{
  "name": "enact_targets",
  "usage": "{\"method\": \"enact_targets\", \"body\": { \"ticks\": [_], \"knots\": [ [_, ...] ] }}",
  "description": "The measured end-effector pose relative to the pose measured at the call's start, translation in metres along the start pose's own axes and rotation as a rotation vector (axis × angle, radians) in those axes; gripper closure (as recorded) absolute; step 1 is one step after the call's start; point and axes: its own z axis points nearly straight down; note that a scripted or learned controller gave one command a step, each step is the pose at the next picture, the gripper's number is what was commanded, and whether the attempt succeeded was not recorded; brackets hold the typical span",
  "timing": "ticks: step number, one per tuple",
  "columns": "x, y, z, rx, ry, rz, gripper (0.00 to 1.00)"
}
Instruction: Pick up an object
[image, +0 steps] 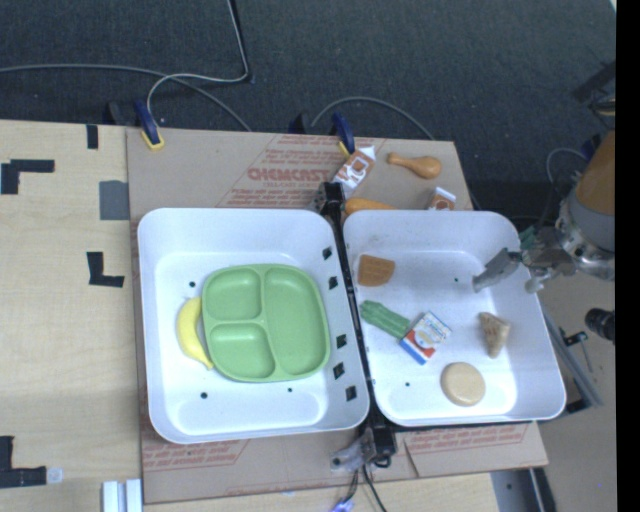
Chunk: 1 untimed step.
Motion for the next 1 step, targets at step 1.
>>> {"method": "enact_targets", "body": {
  "ticks": [1],
  "knots": [
    [0.0774, 0.0097, 0.0902, 0.002, 0.002, -0.001, 0.0]
  ]
}}
